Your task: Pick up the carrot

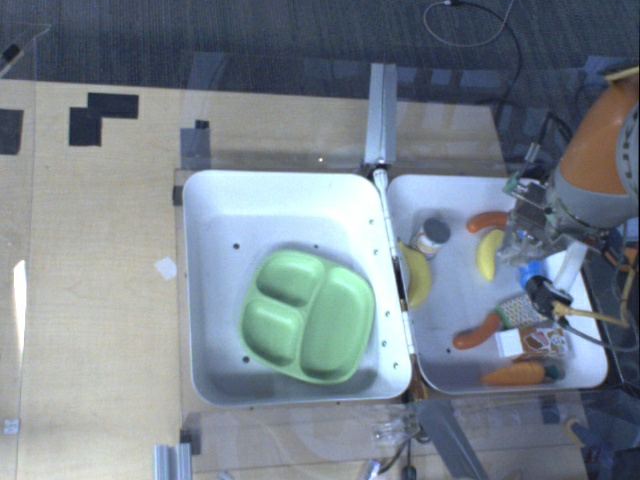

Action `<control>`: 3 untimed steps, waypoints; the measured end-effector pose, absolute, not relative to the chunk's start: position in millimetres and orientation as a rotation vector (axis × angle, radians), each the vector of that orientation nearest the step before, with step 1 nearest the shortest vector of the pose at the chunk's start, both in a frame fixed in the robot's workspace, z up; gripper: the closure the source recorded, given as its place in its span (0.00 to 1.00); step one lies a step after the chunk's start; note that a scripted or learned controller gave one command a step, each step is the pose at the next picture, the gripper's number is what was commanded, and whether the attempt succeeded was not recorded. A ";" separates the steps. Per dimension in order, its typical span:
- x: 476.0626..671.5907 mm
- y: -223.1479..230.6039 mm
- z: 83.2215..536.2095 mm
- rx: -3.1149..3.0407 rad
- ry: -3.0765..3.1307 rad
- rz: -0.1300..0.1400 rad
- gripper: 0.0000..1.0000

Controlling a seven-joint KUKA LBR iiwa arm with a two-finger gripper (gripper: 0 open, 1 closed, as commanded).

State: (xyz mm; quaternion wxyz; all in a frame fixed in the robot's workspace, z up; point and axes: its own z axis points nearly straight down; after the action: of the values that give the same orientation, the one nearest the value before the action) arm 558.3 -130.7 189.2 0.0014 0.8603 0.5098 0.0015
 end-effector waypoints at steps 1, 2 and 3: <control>641.5 -164.6 87.3 2.860 1.289 0.008 1.00; 666.7 -158.6 190.3 2.968 1.021 0.007 1.00; 614.7 -112.8 92.8 3.062 0.706 0.001 1.00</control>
State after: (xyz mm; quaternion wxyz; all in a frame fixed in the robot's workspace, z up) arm 614.7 -112.8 92.8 -0.0004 0.9745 0.2246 0.0004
